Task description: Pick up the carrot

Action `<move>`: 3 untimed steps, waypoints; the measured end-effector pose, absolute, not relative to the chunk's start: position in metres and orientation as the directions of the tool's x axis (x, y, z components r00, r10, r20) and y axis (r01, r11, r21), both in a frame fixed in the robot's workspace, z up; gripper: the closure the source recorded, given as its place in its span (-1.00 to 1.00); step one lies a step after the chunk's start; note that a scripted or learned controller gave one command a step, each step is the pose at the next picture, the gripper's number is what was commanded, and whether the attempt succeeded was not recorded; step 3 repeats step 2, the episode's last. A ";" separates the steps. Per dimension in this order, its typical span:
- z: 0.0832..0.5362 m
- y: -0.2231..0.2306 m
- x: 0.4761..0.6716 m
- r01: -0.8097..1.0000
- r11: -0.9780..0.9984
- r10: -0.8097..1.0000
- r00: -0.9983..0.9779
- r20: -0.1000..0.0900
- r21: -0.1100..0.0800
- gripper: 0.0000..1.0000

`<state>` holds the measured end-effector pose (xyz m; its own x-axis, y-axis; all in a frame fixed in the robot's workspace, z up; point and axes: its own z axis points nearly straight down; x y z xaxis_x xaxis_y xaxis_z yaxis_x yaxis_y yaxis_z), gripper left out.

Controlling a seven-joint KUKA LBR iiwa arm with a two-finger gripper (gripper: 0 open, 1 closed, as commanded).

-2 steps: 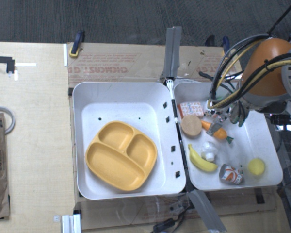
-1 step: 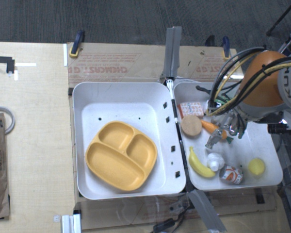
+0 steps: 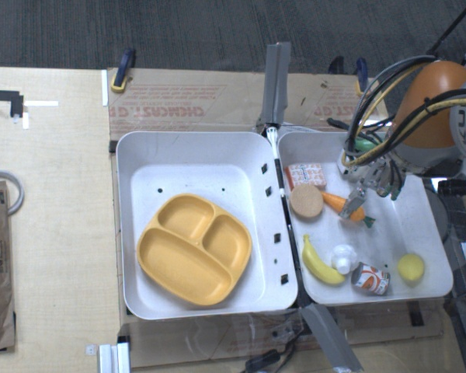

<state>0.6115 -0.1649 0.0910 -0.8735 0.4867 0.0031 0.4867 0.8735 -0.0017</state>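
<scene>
The carrot [image 3: 338, 203] is a small orange piece with a green tip, lying in the right bin [image 3: 427, 222] just right of a round tan cookie-like disc [image 3: 306, 202]. My gripper [image 3: 354, 206] hangs down from the arm at the right and sits directly over the carrot's right end, its grey fingers covering part of it. The orange tip and green end peek out below the fingers.
The right bin also holds a pink snack packet [image 3: 306, 175], a banana [image 3: 319, 261], a small clear-white object [image 3: 342, 258], a red can [image 3: 370, 279] and a lemon [image 3: 410, 267]. A yellow divided plate [image 3: 194, 249] lies in the left bin [image 3: 140, 208].
</scene>
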 end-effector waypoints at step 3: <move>0.202 -0.166 0.638 0.630 0.776 0.630 -0.776 -0.005 0.001 1.00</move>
